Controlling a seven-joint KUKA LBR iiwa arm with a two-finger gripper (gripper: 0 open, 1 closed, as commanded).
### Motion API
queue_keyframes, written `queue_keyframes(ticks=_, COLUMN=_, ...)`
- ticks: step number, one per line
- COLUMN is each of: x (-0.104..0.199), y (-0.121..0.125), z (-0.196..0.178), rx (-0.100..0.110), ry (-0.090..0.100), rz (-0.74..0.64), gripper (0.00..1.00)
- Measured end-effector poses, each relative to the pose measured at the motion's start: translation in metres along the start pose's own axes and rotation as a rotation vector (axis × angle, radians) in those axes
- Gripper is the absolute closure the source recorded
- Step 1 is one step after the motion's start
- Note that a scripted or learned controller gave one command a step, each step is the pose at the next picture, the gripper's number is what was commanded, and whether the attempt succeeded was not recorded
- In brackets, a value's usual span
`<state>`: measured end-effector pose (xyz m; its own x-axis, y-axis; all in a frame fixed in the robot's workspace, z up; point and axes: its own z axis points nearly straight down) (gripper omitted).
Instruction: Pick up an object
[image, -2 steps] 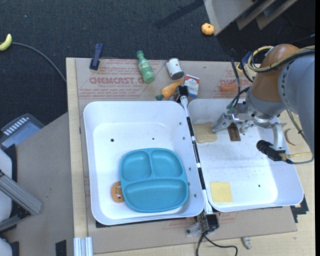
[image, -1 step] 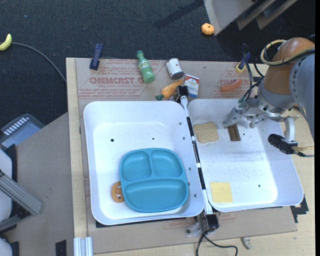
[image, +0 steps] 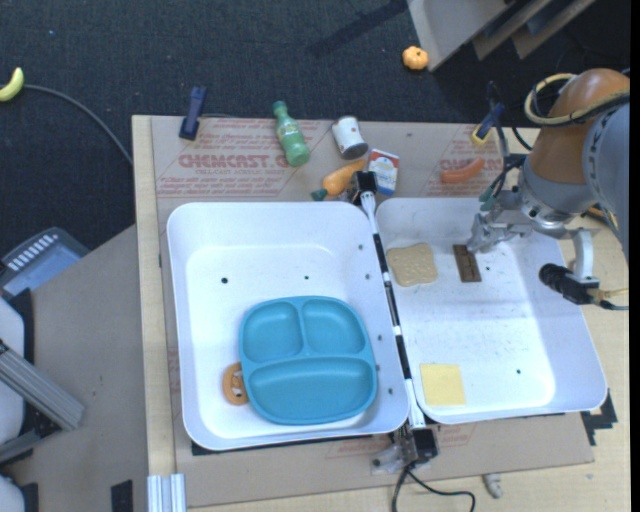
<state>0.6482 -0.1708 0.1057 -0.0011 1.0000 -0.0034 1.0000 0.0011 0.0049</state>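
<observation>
Approach step. End effector (image: 487, 232) hangs over the far edge of the right white bin (image: 560, 350), just beside a small flat brown rectangular piece (image: 467, 264); its state cannot be told. Judged next: descend squarely onto that piece, then clamp.
</observation>
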Motion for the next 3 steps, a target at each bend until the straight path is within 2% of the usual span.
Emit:
queue_keyframes(ticks=1, x=-0.053, y=-0.045, z=0.021, rx=0.006, ry=0.003, rz=0.002, gripper=1.0)
queue_keyframes(ticks=2, x=-0.022, y=-0.088, z=-0.067, rx=0.004, ry=0.004, rz=0.001, gripper=1.0)
queue_keyframes(ticks=3, x=-0.022, y=-0.089, z=-0.066, rx=0.006, ry=0.004, rz=0.001, gripper=0.0)
